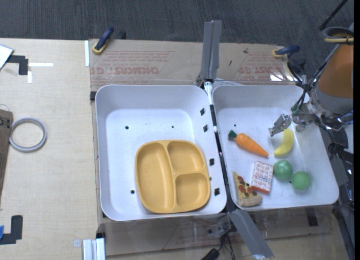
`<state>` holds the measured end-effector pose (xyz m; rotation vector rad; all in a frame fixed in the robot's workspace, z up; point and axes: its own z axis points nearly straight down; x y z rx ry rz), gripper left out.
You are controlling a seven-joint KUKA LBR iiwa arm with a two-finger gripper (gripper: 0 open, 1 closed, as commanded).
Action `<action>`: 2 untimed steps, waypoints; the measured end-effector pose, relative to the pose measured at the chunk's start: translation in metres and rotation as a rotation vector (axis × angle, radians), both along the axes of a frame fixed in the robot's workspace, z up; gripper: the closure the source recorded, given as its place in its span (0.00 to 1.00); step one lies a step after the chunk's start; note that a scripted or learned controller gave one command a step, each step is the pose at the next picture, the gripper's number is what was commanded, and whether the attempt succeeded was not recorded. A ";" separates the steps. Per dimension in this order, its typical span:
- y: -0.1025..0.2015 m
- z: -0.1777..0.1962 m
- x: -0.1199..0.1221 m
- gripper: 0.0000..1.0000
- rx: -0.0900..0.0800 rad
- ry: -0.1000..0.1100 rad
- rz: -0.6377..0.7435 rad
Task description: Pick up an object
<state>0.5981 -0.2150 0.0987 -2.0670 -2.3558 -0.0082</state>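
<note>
Right white bin: metal two-finger hand, grip state indiscernible, poised at yellow plastic banana near far edge, apparently targeting it.

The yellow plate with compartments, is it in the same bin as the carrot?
No, the yellow plate lies in the left bin, the carrot in the right bin.

The divided plate is sitting in the left bin. Right bin is holding the carrot, with the banana lying to its right.
</note>
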 end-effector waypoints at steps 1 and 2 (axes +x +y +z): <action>-0.002 0.005 0.000 1.00 -0.004 0.004 0.001; 0.090 0.126 -0.070 1.00 -0.010 -0.001 -0.023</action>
